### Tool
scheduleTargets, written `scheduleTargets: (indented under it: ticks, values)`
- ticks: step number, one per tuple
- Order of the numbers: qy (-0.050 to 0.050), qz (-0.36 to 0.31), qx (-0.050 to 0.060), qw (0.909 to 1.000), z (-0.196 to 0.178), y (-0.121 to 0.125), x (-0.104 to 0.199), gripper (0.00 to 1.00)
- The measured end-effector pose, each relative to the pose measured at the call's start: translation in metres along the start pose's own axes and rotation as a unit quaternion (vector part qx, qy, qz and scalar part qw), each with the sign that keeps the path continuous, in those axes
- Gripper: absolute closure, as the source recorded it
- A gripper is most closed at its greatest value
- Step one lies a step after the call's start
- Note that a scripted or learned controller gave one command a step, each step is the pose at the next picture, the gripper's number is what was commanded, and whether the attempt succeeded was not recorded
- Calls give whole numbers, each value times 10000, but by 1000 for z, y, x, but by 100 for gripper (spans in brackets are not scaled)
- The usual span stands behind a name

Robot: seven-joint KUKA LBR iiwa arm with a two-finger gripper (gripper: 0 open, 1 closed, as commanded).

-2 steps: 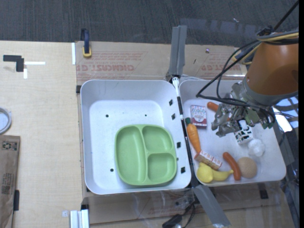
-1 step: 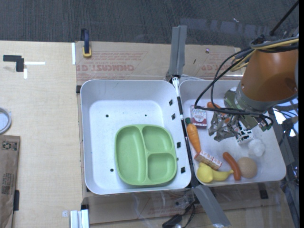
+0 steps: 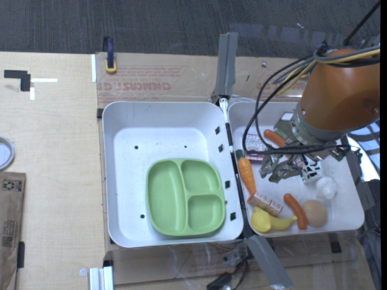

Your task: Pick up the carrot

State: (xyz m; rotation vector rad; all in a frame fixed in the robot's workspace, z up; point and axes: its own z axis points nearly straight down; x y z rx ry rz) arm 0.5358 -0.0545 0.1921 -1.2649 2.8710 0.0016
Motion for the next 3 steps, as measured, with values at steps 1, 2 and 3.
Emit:
scheduleTargets:
  ticks: [1,2,3]
  values:
    - [5,-2344,-14,9721,-8,24,17,100]
    - [0,-2161,-14,9764,1,35,-46,100]
    - [-8,-4070,-16,9134,-14,22,-116,100]
